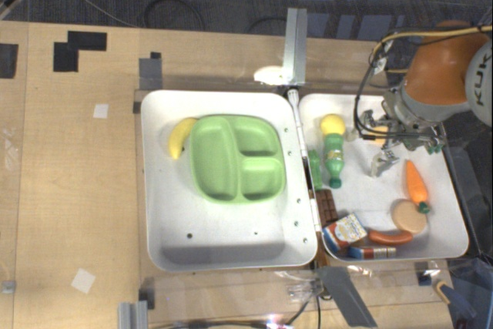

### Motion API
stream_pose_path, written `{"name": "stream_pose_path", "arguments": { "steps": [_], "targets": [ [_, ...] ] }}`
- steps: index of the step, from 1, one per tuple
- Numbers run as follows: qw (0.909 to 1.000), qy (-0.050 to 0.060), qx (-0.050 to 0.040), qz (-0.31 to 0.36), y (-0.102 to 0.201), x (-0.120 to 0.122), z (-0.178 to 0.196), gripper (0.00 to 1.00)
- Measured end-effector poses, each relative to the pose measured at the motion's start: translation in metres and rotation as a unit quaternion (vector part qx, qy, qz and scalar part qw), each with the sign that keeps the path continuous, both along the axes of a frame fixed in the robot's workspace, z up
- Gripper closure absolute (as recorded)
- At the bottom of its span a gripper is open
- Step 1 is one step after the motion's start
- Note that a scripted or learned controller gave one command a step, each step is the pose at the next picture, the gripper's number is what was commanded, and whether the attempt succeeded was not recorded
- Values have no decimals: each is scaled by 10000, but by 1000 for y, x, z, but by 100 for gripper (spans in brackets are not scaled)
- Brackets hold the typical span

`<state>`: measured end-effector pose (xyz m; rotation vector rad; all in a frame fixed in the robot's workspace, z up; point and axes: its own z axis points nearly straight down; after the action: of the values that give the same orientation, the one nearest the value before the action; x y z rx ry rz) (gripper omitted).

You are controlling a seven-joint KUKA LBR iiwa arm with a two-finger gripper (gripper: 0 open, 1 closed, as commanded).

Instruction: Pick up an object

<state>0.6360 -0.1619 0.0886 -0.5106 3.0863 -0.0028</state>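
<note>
Reaching in from the right side of the camera view, the grey arm [443, 73] with its orange band hangs over the upper part of the right bin [459, 243]. Its claw [384, 163] is lowered toward the bin floor, in the open patch between the green bottle [333, 154] and the carrot [417, 184]. Nothing is seen between its fingers; whether they are apart or together cannot be told from this slant.

Right bin contents: a yellow lemon-like piece [332, 124] sits at the top, touching the bottle's upper end. The bottle lies lengthwise just beside the bin's left wall. The carrot lies tilted near the right wall, its green top pointing down. Just below it rests a tan round piece [407, 216], and below that a red sausage-like piece [391, 236]. A small printed carton [348, 229] lies at the lower left, beside a dark brown bar [326, 204].

Left bin [166, 243] contents: a green divided tray [235, 158] lies in the upper middle, with a banana [180, 136] touching its left edge.

Both bins sit side by side on the wooden bench [69, 189].
</note>
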Motion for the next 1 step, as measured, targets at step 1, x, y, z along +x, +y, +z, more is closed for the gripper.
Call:
{"name": "stream_pose_path", "arguments": {
  "steps": [1],
  "targets": [
    [9984,-8,-19,565,66,-14,1,0]
  ]
}}
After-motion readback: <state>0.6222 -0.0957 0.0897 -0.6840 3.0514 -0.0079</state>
